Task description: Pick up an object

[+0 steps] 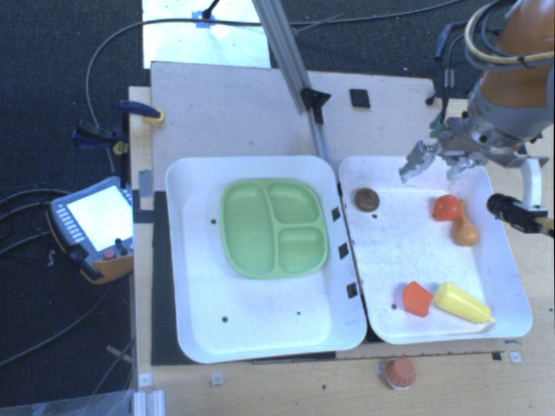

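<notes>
My gripper hangs over the far edge of the right bin, its two fingers spread apart with nothing between them. Below it in that bin lie a brown round object at the far left, a red object and an orange pear-shaped object at the far right. Near the front sit an orange-red block and a yellow cone-shaped object side by side. The red object is the nearest to the gripper, slightly nearer the camera than it.
The left bin holds a green divided plate. A slanted grey pole rises behind the bins. A small orange cap lies on the bench in front of the right bin. A handheld pendant sits at the left.
</notes>
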Tool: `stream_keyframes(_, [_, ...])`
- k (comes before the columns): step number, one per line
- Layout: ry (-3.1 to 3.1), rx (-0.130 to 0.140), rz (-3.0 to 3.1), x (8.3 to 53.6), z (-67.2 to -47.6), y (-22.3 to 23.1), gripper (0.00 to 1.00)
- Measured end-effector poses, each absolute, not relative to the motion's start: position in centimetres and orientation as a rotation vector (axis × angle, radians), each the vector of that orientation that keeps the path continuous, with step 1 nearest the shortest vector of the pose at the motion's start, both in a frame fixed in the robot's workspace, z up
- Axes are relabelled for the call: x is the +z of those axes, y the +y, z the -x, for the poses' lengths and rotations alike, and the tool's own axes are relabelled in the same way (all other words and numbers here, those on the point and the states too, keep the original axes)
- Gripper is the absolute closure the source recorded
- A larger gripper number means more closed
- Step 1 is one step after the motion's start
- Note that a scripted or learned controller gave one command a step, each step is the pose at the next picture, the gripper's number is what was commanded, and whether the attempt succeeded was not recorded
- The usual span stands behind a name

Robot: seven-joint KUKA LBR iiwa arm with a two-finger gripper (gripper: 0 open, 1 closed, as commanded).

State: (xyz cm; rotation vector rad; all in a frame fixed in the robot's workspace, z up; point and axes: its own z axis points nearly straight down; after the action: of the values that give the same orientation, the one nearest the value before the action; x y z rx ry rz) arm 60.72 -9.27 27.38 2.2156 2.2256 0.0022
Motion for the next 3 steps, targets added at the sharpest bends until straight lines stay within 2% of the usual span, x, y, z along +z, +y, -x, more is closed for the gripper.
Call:
stream_keyframes(2, [2.223,-0.002,-2.221,17.2,-60.5,-9.5,0.0])
stream_keyframes(3, [2.222,-0.001,-2.221,12.8,-61.1,-9.7,0.0])
